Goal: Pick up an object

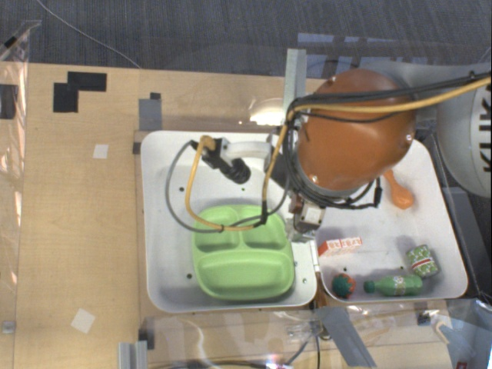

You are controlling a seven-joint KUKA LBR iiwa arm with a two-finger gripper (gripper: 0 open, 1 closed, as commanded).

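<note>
My gripper (305, 220) hangs below the big orange wrist, over the divide between the two bins, just off the green tray's right rim. The green divided tray (244, 267) lies in the left bin (161, 229). The right bin (453, 275) holds a red-and-white packet (340, 244) just right of the gripper, a small orange-and-green ball (344, 284), a green bottle (396, 284) lying on its side, a green can (421, 260) and an orange piece (400, 194) partly hidden by the wrist.
The wrist and arm cover the back of the right bin. The bin walls and the ridge between the bins stand close around the gripper. Bare wooden bench (69, 229) stretches to the left, with black marks (77, 89) at its far corner.
</note>
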